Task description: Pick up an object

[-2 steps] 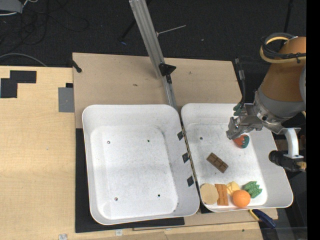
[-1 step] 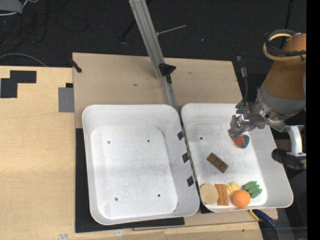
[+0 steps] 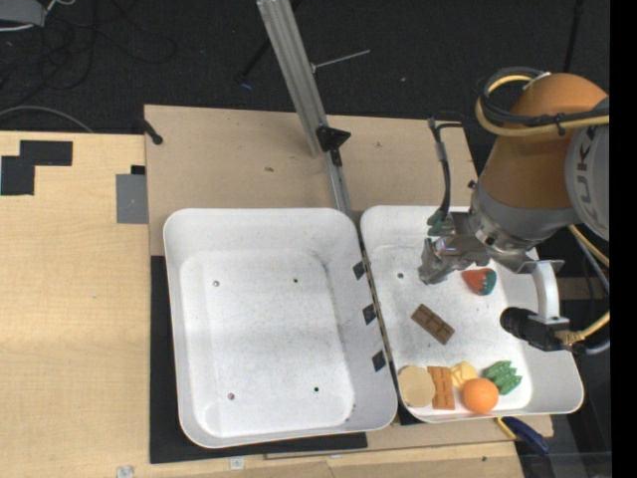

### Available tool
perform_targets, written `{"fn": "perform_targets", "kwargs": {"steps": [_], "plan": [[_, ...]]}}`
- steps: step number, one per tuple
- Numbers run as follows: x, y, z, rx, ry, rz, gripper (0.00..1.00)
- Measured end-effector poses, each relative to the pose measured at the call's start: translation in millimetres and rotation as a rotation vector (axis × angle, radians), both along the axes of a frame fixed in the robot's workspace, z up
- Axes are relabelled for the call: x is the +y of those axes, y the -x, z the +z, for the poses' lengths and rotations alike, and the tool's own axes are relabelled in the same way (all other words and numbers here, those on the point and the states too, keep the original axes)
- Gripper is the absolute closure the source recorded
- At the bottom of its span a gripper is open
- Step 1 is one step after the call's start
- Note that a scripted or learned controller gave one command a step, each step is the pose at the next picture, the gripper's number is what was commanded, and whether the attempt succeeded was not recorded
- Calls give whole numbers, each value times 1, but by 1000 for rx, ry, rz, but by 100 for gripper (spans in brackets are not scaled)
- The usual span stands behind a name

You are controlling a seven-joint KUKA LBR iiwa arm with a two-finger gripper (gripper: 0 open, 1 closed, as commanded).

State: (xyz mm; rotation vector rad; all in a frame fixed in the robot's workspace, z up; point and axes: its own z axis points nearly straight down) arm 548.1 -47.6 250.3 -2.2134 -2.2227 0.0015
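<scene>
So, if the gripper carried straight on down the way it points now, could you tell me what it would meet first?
Most likely the bare floor of the right bin; the gripper hangs over it, beside the strawberry and above the brown block. Depth is unclear.

Arm [image 3: 542, 167] reaches in from right, end effector [image 3: 441, 260] low over right bin [image 3: 398, 232], upper part. Red object [image 3: 480, 281] just beside end effector, to its right. Brown block [image 3: 433, 324] mid-bin, tilted. Along front wall: tan piece [image 3: 416, 386], orange slab [image 3: 442, 387], yellow piece [image 3: 464, 371], orange ball [image 3: 481, 395], green piece [image 3: 505, 376], clustered close. Left bin [image 3: 189, 232] beside it on counter [image 3: 70, 297].
</scene>
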Motion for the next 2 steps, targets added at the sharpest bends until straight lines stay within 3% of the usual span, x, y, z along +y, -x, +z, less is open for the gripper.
{"fn": "perform_targets", "kwargs": {"steps": [2], "plan": [[101, 5, -2, 2, 0, 1, 100]]}}
